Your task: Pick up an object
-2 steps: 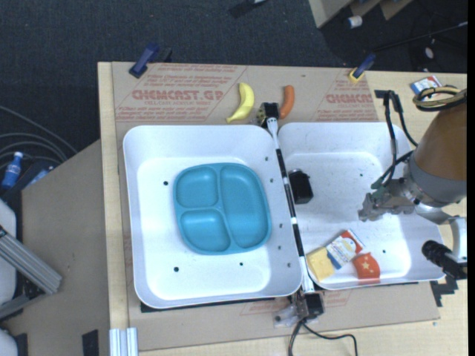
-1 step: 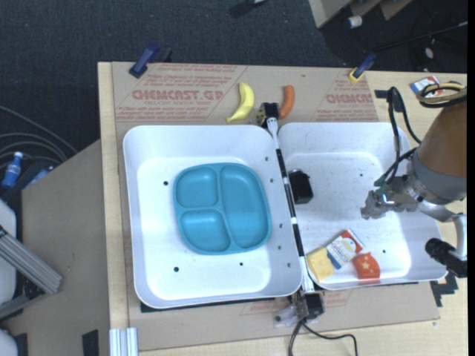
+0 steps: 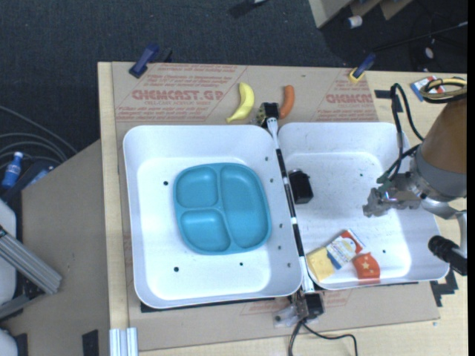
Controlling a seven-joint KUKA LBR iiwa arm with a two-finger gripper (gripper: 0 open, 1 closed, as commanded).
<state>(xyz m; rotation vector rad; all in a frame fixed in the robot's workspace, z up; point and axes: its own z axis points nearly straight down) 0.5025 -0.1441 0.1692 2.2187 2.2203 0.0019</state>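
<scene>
Presently gripper point(image 3: 378, 201) low over right bin point(image 3: 326, 143); finger state cannot tell; blue tray point(image 3: 221, 208) in left bin point(image 3: 148, 199).

**Even overhead light, soft focus, washed-out whites**

The scene is lit brightly and evenly from above. The two white bins point(image 3: 141, 221) are rendered near overexposure, with little surface detail retained. Only faint, soft shadows are cast, seen along the inner walls of the bins and beneath the blue divided plate point(image 3: 223, 208). A mild sheen is carried by the plate. Overall sharpness is modest; fine print on the tabletop point(image 3: 178, 93) is slightly smeared. The dark floor point(image 3: 74, 21) is left dim and grainy.
</scene>
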